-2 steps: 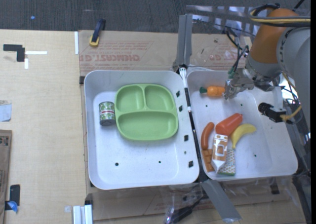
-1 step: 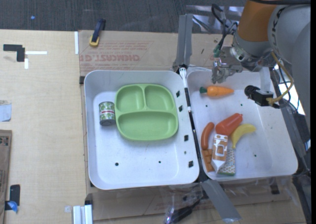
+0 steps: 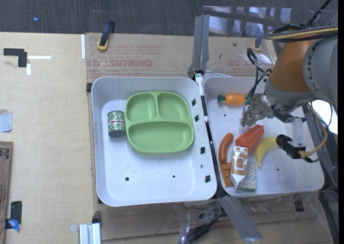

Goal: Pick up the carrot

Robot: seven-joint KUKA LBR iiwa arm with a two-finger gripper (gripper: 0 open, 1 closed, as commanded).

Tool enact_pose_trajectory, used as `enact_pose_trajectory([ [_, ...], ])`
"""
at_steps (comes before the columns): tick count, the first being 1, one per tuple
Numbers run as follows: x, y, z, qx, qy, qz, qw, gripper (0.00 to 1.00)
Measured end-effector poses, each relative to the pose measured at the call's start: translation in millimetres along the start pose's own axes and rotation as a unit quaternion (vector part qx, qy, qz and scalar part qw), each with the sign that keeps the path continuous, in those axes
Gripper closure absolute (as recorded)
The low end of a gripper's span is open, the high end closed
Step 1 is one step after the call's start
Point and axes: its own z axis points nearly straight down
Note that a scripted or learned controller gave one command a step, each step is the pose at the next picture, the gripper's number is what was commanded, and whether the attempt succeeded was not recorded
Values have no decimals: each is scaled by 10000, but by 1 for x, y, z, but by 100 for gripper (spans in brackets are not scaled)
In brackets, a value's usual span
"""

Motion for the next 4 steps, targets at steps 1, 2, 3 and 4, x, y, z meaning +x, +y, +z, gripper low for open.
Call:
enact_pose_trajectory([
  [1,0,0,-1,-6,1,-1,10000,0],
  [2,14,56,15,41,5,-1720,9851,0],
  [3,13,58,6,16,-4,-1708,9853,100],
  [4,60,66,-88,-10,-9,922,9957,100],
])
